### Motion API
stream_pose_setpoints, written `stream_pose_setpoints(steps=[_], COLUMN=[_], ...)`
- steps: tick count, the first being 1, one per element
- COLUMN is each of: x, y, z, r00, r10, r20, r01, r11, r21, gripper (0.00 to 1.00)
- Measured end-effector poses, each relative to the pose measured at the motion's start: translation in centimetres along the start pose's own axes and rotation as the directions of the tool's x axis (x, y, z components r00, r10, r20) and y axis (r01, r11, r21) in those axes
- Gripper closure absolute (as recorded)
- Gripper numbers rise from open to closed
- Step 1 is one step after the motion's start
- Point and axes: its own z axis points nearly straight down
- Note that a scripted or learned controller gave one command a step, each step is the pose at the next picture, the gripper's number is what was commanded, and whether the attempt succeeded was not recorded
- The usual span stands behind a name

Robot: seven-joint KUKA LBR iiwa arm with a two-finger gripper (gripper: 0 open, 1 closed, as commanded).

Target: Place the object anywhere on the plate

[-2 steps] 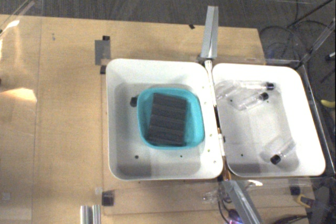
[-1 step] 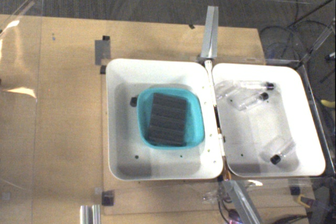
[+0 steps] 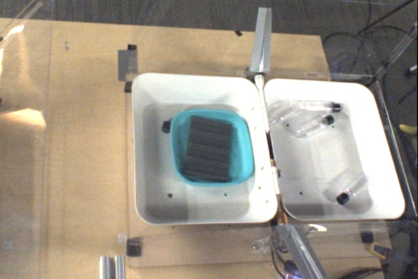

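Note:
A teal plate (image 3: 243, 153) sits in the left white bin (image 3: 150, 193), a little right of its middle. A dark grey ribbed block (image 3: 209, 148) lies flat on the plate and covers most of its centre. In the right bin (image 3: 385, 199) lie clear plastic tubes with black caps: two near the upper left (image 3: 307, 119) and one near the lower right (image 3: 349, 189).
A grey metal bar (image 3: 261, 41) rises behind the seam between the two bins. Black brackets (image 3: 128, 62) sit on the wooden bench at the left bin's corners. Cables run along the right side (image 3: 392, 42) and below the bins (image 3: 294, 261).

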Motion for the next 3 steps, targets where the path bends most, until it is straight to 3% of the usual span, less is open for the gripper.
stream_pose_setpoints(steps=[3], x=[0.06], y=[-0.01], z=[-0.01], r00=[1.0], r10=[-0.002], r20=[0.001], r01=[0.002], r11=[1.0], r21=[-0.001], gripper=[0.0])
